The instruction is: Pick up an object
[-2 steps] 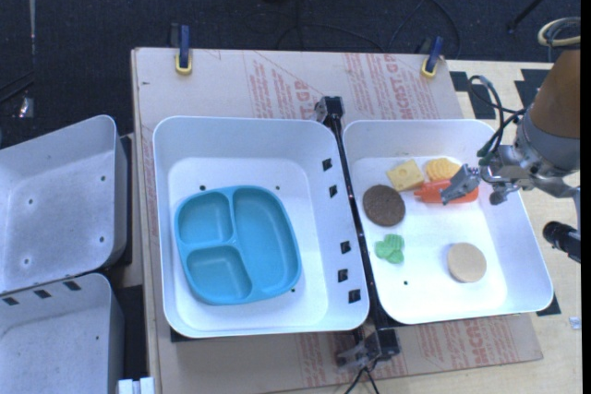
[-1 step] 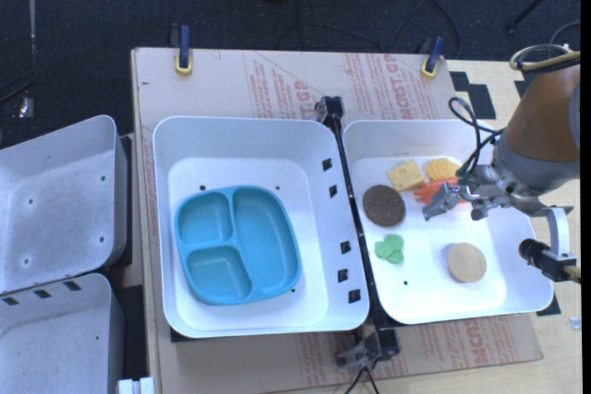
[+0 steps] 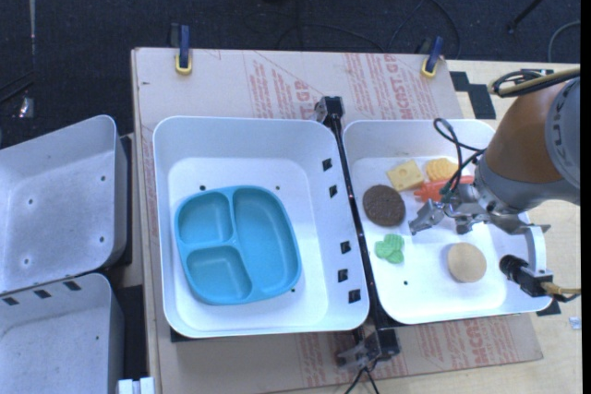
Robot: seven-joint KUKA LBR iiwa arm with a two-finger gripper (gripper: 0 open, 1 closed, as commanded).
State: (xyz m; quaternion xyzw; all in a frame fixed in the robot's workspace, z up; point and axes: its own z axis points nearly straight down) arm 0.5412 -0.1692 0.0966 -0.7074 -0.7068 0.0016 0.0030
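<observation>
Camera view: gripper (image 3: pixel 434 219) hovers low in the right bin (image 3: pixel 406 314), among scattered toy foods; whether its fingers are clenched cannot be told. Brown cookie (image 3: pixel 383 205) lies just beside it, tan bun (image 3: pixel 467 262) near, both loose for picking.

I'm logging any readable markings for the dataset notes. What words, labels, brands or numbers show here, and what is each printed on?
Red print on the board under the bins, repeated in slanted rows: too blurred and cut off to quote reliably.
Same red print on the board's front strip: unreadable.
Blue divided tray, cheese piece, brown disc, green piece, tan round: no text visible.
</observation>
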